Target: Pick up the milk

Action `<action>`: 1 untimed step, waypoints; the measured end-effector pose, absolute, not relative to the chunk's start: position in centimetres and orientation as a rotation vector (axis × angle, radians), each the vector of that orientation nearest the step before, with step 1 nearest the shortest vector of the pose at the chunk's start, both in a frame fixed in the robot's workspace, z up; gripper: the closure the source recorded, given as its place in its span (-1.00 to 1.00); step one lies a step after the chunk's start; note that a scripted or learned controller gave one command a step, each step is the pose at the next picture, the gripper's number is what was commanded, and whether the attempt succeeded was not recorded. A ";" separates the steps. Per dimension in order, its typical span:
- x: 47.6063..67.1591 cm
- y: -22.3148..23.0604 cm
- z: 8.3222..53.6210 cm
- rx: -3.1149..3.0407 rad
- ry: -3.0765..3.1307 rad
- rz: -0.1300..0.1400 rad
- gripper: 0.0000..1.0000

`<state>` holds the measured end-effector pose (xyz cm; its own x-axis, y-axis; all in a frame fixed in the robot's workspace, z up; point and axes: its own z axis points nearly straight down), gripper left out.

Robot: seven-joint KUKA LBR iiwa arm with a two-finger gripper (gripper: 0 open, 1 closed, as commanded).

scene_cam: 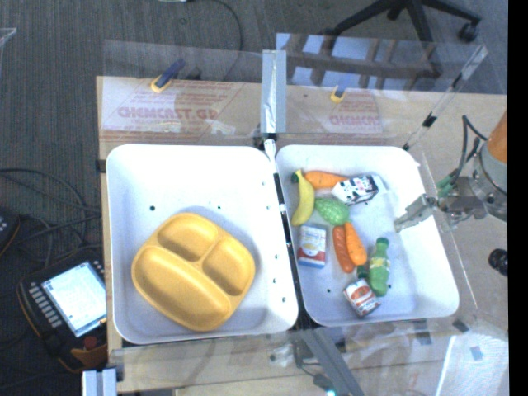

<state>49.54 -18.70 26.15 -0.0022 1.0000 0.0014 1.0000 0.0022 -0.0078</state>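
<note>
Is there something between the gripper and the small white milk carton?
No. In the camera view, only bare white bin floor lies between the gripper and the small white milk carton.

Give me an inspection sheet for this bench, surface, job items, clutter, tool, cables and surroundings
Surface: two white bins side by side, left bin and right bin, on a bench.
Job's things: milk carton lying on its side near the right bin's far wall, beside a carrot.
Clutter: left bin holds a yellow divided tray; right bin holds a banana, green vegetable, small box, second carrot, green bottle, can.
Tool: tool at the right bin's right edge, apart from the milk carton, holding nothing seen.
Cables: cable on the floor beyond the bench.
Surroundings: chair base far right, tablet on the floor left.
</note>
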 end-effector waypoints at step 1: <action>50.5 -22.3 14.5 -2.097 -2.330 0.004 -1.00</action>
